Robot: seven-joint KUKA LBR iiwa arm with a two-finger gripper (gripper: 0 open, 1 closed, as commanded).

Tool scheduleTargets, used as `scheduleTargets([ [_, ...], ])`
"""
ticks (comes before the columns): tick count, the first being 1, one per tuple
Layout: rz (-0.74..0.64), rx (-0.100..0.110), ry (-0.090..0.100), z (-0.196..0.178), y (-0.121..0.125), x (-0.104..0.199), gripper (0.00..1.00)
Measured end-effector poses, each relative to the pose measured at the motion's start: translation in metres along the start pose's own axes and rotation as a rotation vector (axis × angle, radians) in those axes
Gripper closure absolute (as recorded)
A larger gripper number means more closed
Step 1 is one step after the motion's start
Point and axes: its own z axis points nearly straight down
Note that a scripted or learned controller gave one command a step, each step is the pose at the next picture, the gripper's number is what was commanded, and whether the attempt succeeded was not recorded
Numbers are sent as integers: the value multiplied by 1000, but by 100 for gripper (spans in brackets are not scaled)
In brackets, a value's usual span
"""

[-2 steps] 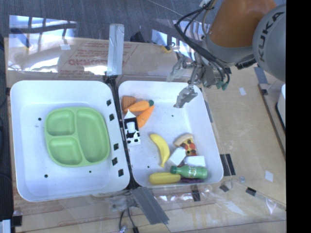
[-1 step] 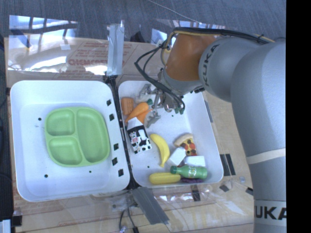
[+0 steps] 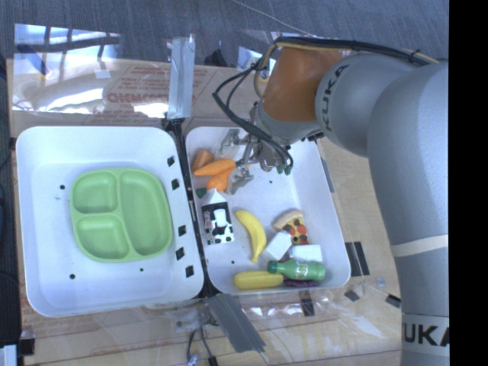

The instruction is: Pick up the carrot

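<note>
Over the right bin, hand low beside carrot, grip state impossible to tell, banana nearby, green plate in left bin

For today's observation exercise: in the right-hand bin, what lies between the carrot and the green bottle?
In the camera view, a banana lies between the carrot and the green bottle.

Position: fixed above the bench, off the arm.
Facing: downward at a slant, onto two white bins side by side.
Nearness: middling; left bin and right bin both fit whole, mid-frame.
Edges: grey floor along the top; arm entering from the right.
Shared views: single camera.
</note>
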Motion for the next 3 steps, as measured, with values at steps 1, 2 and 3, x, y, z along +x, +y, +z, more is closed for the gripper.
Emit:
scheduleTargets([
  [1, 269, -1, -2, -92, 68, 30, 100],
  [2, 269, -1, 1, -90, 68, 30, 0],
  [3, 284, -1, 10, -15, 11, 27, 0],
])
